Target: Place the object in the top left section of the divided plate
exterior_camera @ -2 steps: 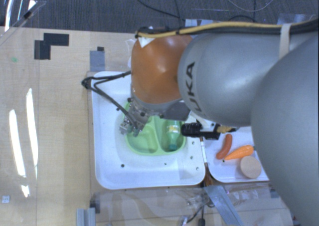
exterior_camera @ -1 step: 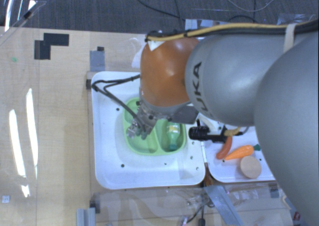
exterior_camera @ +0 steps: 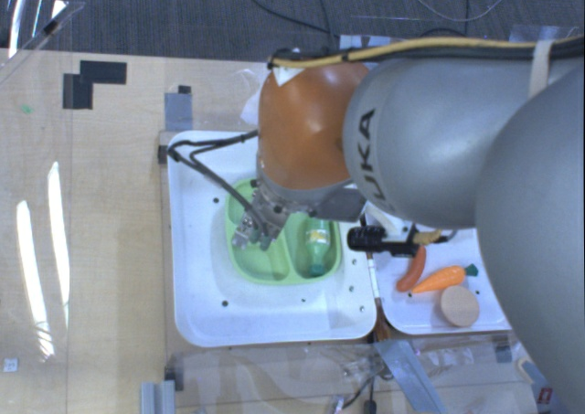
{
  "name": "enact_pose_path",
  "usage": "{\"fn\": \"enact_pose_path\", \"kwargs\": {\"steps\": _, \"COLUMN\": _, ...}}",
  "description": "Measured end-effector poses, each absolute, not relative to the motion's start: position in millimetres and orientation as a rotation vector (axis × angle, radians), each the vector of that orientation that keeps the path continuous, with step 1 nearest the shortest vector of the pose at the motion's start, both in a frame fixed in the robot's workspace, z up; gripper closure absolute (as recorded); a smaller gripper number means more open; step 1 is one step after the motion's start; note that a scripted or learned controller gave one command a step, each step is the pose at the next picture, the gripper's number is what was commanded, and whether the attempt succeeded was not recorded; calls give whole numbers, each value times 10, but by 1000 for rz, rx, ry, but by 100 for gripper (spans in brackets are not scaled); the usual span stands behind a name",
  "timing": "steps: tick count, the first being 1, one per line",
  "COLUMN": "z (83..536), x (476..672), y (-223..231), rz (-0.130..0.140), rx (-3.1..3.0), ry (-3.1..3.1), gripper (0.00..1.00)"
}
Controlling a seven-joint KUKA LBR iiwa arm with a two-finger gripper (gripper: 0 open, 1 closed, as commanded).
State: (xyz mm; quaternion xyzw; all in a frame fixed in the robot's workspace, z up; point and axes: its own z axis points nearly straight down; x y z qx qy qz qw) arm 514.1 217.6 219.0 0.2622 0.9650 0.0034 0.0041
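Green plate (exterior_camera: 265, 266) sits in the left bin (exterior_camera: 196, 312), gripper (exterior_camera: 253, 231) low over its left half. Can't tell what it holds, so I'd ease straight down before releasing.

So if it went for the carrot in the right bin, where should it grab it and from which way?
Grip the carrot across its thick orange middle, coming straight down from above. It lies flat with its long axis running left-right, green top to the right, so fingers should close across its width. The red piece sits near its narrow tip, so stay toward the wider end.
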Motion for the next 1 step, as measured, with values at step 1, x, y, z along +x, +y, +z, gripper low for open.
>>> {"fn": "enact_pose_path", "kwargs": {"steps": 1, "z": 2291, "x": 5162, "y": 2182, "rz": 16, "rx": 817, "ry": 3021, "gripper": 100}}
